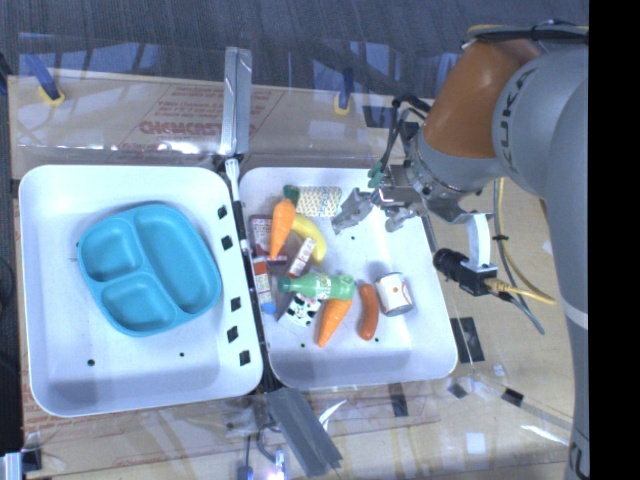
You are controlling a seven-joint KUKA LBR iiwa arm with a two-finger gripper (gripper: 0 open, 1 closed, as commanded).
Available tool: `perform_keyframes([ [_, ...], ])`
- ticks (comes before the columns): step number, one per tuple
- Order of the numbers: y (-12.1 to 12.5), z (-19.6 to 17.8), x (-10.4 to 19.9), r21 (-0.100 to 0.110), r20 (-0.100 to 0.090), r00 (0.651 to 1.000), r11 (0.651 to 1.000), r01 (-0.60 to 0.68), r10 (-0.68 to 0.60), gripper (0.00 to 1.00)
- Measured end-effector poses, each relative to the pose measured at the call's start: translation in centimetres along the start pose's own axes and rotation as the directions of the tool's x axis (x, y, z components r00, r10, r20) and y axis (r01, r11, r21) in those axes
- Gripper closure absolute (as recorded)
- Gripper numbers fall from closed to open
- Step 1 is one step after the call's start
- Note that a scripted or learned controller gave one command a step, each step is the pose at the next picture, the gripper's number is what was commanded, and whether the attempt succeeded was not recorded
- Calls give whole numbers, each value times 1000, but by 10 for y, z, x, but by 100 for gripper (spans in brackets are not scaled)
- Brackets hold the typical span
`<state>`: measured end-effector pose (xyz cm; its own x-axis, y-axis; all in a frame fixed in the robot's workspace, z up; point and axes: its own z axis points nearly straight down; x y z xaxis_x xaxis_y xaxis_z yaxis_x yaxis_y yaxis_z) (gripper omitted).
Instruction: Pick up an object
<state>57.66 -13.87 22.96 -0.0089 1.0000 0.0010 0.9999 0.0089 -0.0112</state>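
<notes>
Carrot (334,318), sausage (368,311) lay loose in right bin (430,353) for picking; gripper (372,211) hovered above, fingers spread, holding nothing

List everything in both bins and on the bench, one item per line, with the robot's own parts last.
left bin: 1, white, left half of bench
divided plate: 1, blue, three compartments, in left bin
right bin: 1, white, beside left bin
carrots: 2, orange, one at the pile's top left, one at its lower middle
banana: 1, yellow, beside the upper carrot
bottle: 1, green, lying across pile
sausage: 1, red-orange, right of lower carrot
small can: 1, white with red, right of sausage
speckled packet: 1, pale, at the bin's far edge
arm: 1, grey with orange band, from right
gripper: 1, over right bin's upper right, holding nothing
</notes>
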Motion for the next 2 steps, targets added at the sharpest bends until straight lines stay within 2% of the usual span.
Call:
perform_keyframes([
  [1, -47, 121, -33, -19, 4, 999, 999, 34, -34, 0],
  [2, -92, 141, -53, -14, -23, 971, 971, 238, -239, 0],
])
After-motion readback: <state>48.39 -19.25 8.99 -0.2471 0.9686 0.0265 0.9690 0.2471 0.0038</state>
